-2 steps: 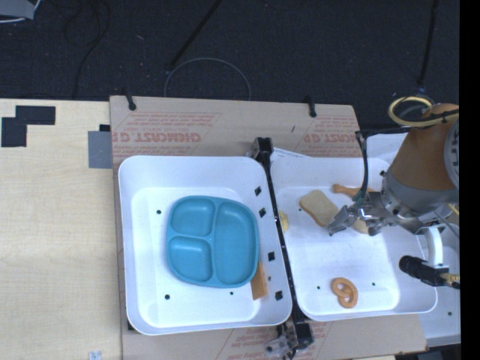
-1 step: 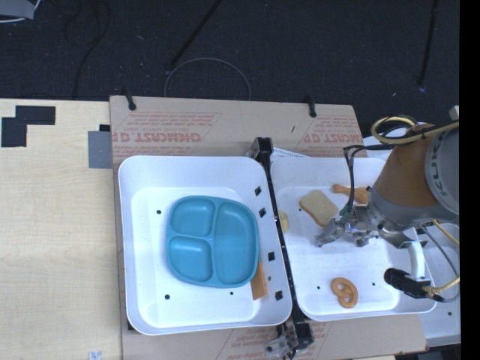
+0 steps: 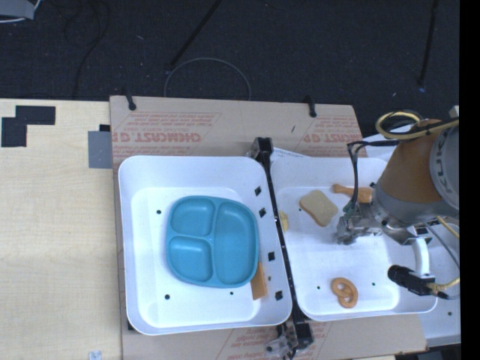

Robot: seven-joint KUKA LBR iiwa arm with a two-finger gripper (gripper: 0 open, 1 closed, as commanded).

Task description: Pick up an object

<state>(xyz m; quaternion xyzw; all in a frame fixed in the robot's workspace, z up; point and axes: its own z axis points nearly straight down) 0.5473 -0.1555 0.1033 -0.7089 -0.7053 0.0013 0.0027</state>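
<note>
In the right bin (image 3: pixel 315 291) lie a tan bread-like slice (image 3: pixel 318 207) near the back, a small brown pretzel (image 3: pixel 345 292) near the front, and an orange piece (image 3: pixel 354 193) partly behind the arm. My gripper (image 3: pixel 348 231) is down in this bin, just right of the bread slice and above the pretzel, with its fingers hard to make out. A blue divided plate (image 3: pixel 211 241) rests in the left bin (image 3: pixel 142 201), and a thin tan stick (image 3: pixel 259 283) leans by its right edge.
The arm's grey and orange body (image 3: pixel 416 175) covers the right bin's back right corner, with cables (image 3: pixel 397 120) looping above it. A black clamp (image 3: pixel 264 150) sits where the bins meet. Cardboard (image 3: pixel 225 126) lies under both bins.
</note>
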